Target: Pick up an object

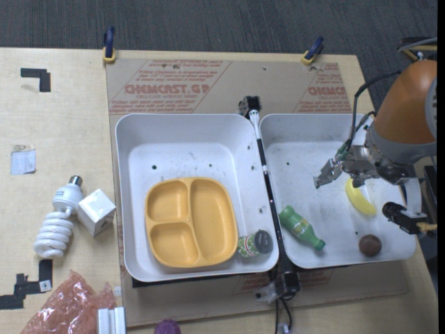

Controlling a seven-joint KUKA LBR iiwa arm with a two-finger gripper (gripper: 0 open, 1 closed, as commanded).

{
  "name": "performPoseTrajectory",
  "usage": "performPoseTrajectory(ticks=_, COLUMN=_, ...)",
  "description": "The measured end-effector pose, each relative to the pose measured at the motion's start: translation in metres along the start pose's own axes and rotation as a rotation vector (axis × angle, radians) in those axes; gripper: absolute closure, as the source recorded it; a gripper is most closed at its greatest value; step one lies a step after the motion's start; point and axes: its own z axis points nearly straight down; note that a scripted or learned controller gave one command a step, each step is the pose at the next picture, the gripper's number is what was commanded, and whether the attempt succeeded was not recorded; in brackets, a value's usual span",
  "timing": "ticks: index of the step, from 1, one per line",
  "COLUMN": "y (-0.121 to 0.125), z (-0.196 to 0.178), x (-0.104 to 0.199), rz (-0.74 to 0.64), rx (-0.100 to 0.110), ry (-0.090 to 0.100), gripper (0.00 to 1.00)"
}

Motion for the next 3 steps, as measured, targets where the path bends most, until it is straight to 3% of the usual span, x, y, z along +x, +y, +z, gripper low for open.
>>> performPoseTrajectory(ticks=1, y=0.107, z=0.059, x=0.003, rz=-0.003, rx=0.0, ry=0.0, gripper=0.0)
performPoseTrajectory(ticks=2, y=0.108, z=0.049, x=0.003, rz=-0.005, rx=-0.001, ry=-0.002, gripper=1.0)
performPoseTrajectory(ticks=3, y=0.108, z=0.049, x=0.003, rz=-0.005, rx=-0.001, ry=-0.002, gripper=0.0)
